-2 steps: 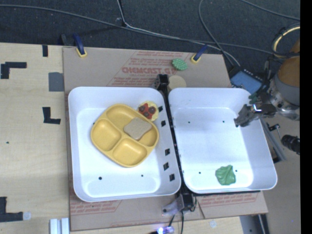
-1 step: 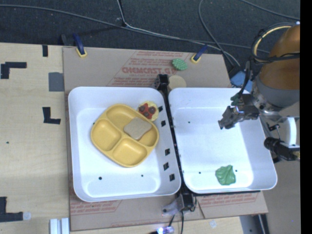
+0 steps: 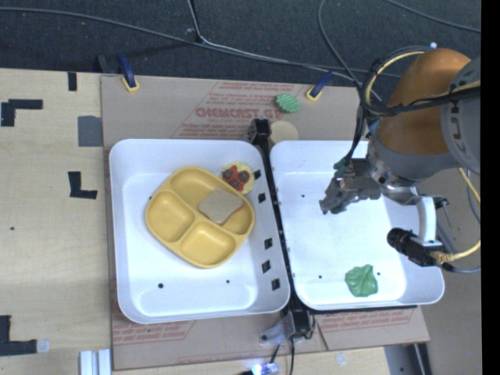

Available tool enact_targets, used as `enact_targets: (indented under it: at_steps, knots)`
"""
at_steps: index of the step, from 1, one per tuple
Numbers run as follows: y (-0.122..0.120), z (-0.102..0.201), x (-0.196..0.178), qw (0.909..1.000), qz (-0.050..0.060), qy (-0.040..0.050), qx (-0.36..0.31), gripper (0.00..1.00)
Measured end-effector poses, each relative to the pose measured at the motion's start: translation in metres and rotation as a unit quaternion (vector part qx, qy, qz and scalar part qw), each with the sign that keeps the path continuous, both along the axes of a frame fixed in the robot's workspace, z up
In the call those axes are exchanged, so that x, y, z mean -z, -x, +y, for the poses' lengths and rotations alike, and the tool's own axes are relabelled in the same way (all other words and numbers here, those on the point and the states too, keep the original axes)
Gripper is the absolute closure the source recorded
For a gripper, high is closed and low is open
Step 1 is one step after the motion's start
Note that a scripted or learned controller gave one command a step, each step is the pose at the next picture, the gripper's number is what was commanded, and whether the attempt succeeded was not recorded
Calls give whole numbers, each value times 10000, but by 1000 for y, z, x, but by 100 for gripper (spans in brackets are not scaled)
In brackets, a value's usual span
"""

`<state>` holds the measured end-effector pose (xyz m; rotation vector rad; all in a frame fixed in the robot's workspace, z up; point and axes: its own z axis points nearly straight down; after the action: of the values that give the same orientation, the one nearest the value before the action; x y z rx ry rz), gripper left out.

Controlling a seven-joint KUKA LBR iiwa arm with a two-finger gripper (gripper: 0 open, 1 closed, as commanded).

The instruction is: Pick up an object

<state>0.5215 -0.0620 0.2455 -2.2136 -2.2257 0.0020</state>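
Two white bins side by side. Left bin (image 3: 133, 233): yellow divided tray (image 3: 191, 225), grey square piece (image 3: 219, 205) in one compartment, small red-and-yellow item (image 3: 237, 176) at its edge. Right bin (image 3: 312, 272): green leafy piece (image 3: 362, 280) near front; gripper (image 3: 334, 200) above floor.

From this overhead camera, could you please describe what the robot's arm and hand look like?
The arm is grey with a rounded orange band above the wrist. Thin pale cables loop beside it. The hand is a small, dark metal assembly.
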Motion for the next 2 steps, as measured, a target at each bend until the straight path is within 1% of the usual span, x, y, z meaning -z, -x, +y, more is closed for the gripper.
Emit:
enact_targets:
  at_steps: [1,2]
  knots:
    - [3,53,16,10000,3,-1,-3,100]
    - [7,114,10,10000,-7,-3,-15,100]
